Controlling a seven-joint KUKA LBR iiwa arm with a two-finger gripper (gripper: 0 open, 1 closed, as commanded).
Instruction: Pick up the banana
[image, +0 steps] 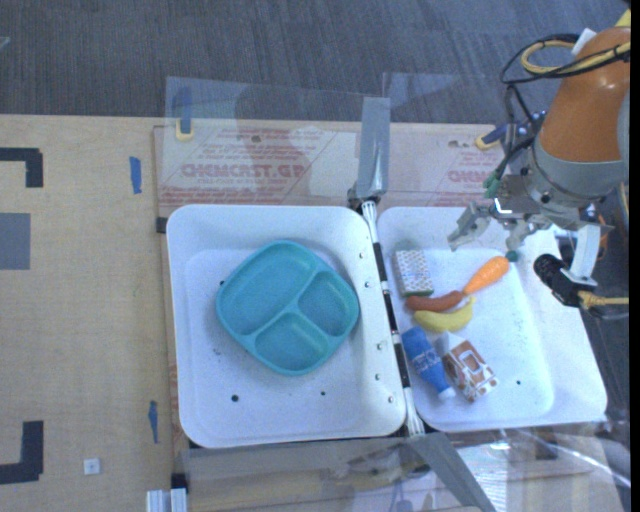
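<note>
The yellow banana (446, 319) lies in the right bin (560, 380), near its left-centre, curved side down. A red sausage (437, 299) rests against its upper edge and an orange carrot (487, 274) lies just up and right of it. My gripper (489, 240) hangs over the bin's back part, above and to the right of the banana, with the carrot just below its fingertips. Its two fingers (463, 231) are spread apart, open, with nothing between them.
A grey ridged block (413, 270) sits by the bin's left wall. In front of the banana lie a blue bottle (425, 362) and a brown-and-white box (470, 369). The left bin (200, 400) holds a teal divided plate (288, 306).
</note>
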